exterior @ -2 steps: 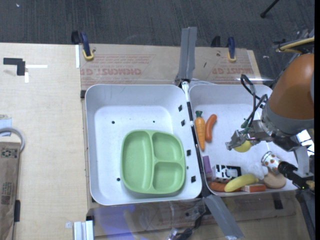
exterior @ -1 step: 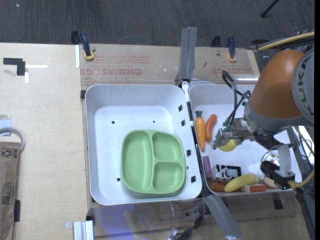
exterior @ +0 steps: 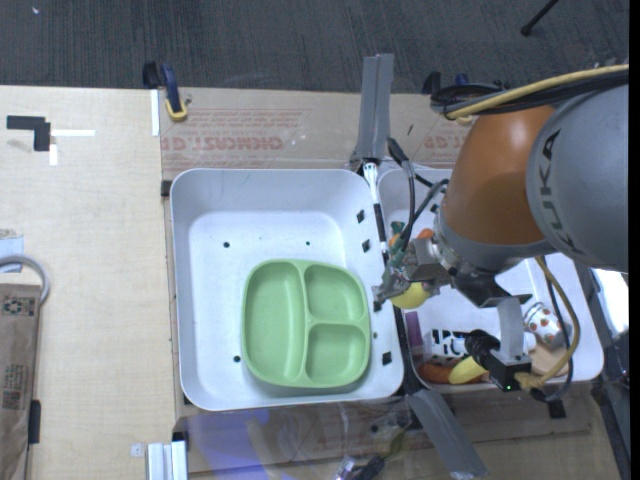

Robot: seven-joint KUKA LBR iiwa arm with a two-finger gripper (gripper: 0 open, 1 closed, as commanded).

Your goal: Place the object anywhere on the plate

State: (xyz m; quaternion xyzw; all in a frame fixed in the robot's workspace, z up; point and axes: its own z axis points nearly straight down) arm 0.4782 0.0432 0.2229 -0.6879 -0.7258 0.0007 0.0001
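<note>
My claw (exterior: 408, 286) hangs over the seam between two white bins, gripping a small yellow object (exterior: 413, 294) between its fingers. The lift looks done — the carry and release remain. One green plate (exterior: 305, 323), three compartments, all bare, lies in the left bin (exterior: 200, 268) just left of me. The right bin (exterior: 590, 363) holds several more small items — too cluttered to count.

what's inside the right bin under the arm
Much of the right bin is covered by the arm. Around it show a yellow object at the gripper, another yellow piece near the front wall, and a speckled item. What lies beneath the arm is hidden.
</note>
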